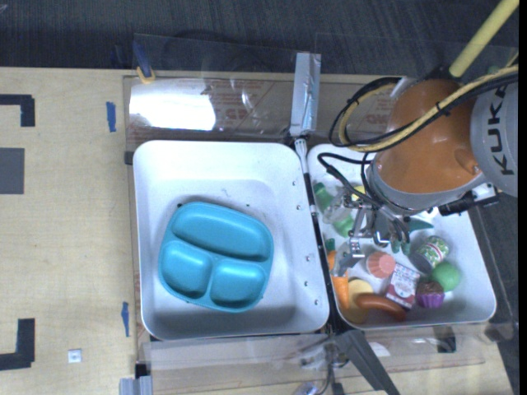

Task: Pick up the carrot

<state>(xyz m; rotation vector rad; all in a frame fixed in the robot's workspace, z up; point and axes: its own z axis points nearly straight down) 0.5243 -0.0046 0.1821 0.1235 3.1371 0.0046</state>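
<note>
Carrot against crowded bin's left wall

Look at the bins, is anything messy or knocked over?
Nothing looks spilled or broken. The toy foods sit jumbled inside the right bin, and the blue tray lies flat, slightly askew, in the left bin.

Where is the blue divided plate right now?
In the camera view, the blue divided plate lies in the left white bin, across the centre divider from the toy food pile in the right bin, where the gripper is.
</note>
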